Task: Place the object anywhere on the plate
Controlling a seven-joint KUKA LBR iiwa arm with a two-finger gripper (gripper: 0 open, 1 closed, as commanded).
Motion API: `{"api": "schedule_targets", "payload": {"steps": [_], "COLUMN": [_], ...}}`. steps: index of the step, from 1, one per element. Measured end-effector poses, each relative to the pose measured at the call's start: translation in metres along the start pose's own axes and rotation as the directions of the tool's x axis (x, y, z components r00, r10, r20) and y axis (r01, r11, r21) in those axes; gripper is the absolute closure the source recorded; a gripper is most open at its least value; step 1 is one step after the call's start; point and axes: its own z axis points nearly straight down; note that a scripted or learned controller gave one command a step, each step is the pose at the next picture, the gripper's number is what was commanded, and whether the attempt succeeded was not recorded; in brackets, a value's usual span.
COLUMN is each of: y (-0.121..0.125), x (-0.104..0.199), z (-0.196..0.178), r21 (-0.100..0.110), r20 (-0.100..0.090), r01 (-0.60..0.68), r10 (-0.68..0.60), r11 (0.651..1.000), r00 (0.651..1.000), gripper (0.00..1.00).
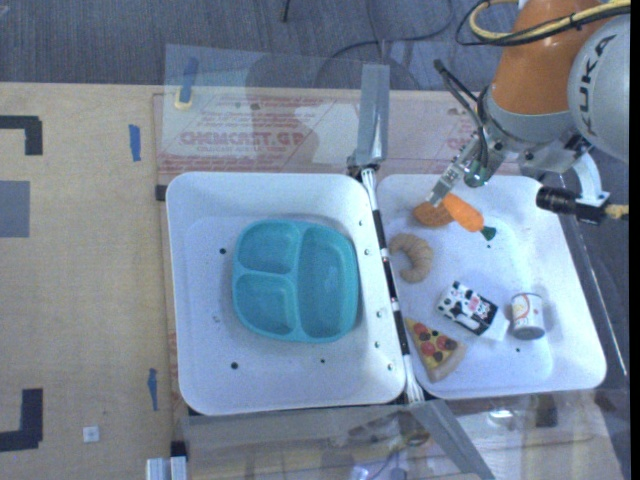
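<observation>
Camera view, both bins inspected. Gripper [447,183] low over far-left part of right bin [575,298], fingertips at or just above toy carrot [460,211]. Finger state: cannot tell; tips too small and merged with carrot's near end. Contact with carrot likewise not confirmed. Carrot lying flat on bin floor, orange body angled, green tip toward right. Judged step: approach or grasp attempt on carrot; no lift evident. Teal divided plate [296,279] centred in left bin [195,218], three compartments bare. Also in right bin: toy croissant [412,254] just below carrot, pizza slice [434,345] near divider, black-and-white patterned block [467,308], small white can [527,314] on its side. Next move, as judged: secure hold on carrot, raise clear of divider wall, carry left, release over any plate compartment. Risk: croissant near carrot, possible nudge.
</observation>
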Motion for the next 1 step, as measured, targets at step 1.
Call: {"api": "schedule_targets", "payload": {"steps": [1], "y": [0.0322], "x": [0.0630], "z": [-0.0351], "r21": [0.003], "r20": [-0.003], "r01": [0.060], "r10": [-0.060], "r11": [0.998], "r00": [0.998], "gripper": [1.00]}}
